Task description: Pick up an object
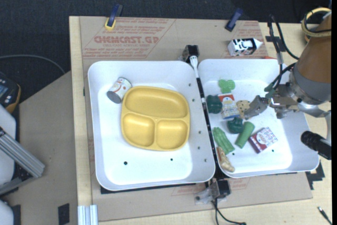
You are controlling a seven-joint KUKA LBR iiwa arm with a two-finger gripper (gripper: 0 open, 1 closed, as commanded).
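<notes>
Nearest the camera, the right bin's [274, 168] front edge holds crowded toys. Gripper [256, 106] hovers mid-bin by a green piece [235, 125], its spread unclear; neighbours could block a clean grasp.

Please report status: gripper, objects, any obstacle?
Gripper low over right bin, nothing visibly held. Small items crowded beneath, green piece nearest. Yellow tray in left bin.
</notes>
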